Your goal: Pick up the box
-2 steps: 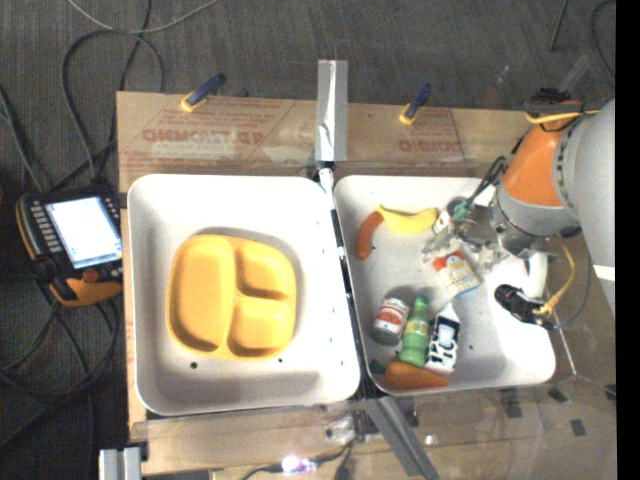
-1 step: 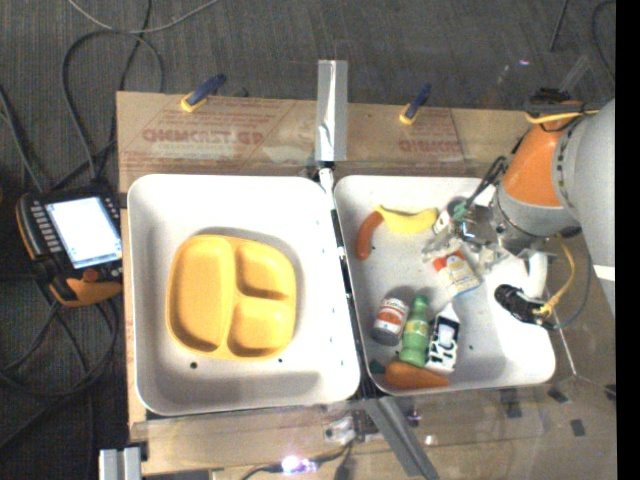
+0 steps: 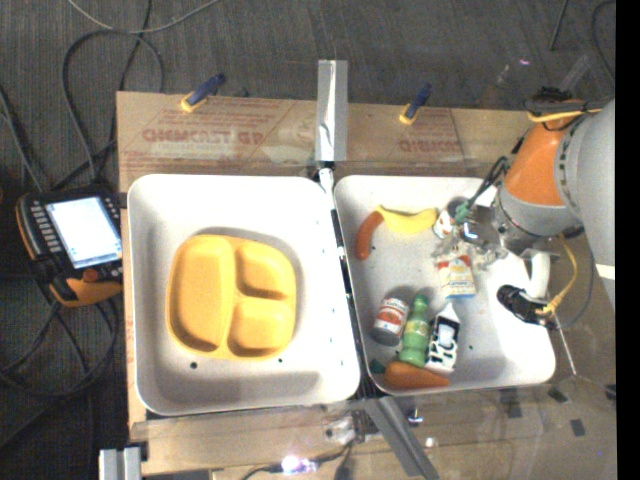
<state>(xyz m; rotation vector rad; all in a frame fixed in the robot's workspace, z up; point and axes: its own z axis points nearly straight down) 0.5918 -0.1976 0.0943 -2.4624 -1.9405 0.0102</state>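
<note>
Camera view:
Gripper: you see the gripper (image 3: 466,230) low over the upper part of the right bin (image 3: 520,363), the arm (image 3: 560,173) coming in from the right edge.
Fingers: you cannot tell if they are apart or together; the metal parts blur into each other.
Box: the small box (image 3: 459,274), white with red and blue print, lies just below the fingers; whether they touch it is not clear.
Near things: a banana (image 3: 408,219) and a red-orange sausage-shaped toy (image 3: 368,234) lie to the left of the fingers, close to the bin's top wall.
Lower cluster: a can (image 3: 391,319), a green bottle (image 3: 415,330), a black-and-white carton (image 3: 445,340) and a carrot (image 3: 415,375) crowd the bottom edge, well below the fingers.
Open room: bare floor lies between the box and this cluster, and also right of the box.
Left bin: the left bin (image 3: 150,268) holds a yellow divided tray (image 3: 235,295), far left of the fingers.
</note>
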